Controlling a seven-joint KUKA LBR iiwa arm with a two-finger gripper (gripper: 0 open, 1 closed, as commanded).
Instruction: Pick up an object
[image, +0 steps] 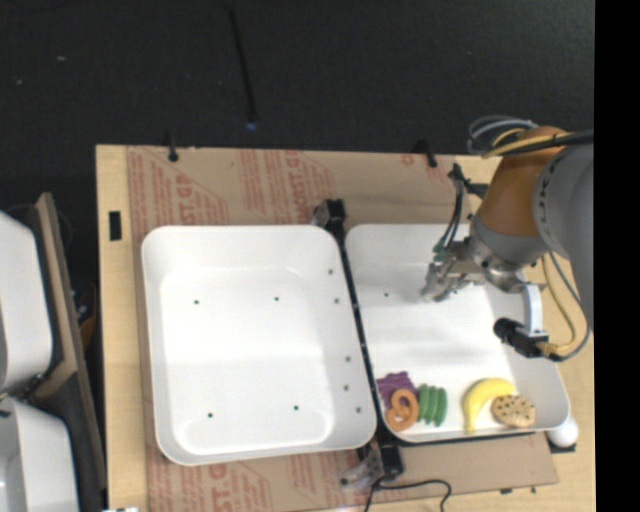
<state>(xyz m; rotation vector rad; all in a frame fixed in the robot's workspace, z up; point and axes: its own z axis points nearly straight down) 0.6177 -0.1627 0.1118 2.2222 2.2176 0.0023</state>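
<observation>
Arm over right bin, toys lined up along its near edge

Camera view: gripper hangs low over the far part of the right bin, can't tell its state, nothing visibly in it. Well apart from it, along the bin's near wall: purple toy w/ an orange ring just in front, touching green pea pod; then yellow banana touching a cookie. Left bin beside it

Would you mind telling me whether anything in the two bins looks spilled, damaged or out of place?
Nothing stands out. The toys, banana, cookie, green piece and pretzel, lie bunched along the right bin's near edge, intact.
</observation>
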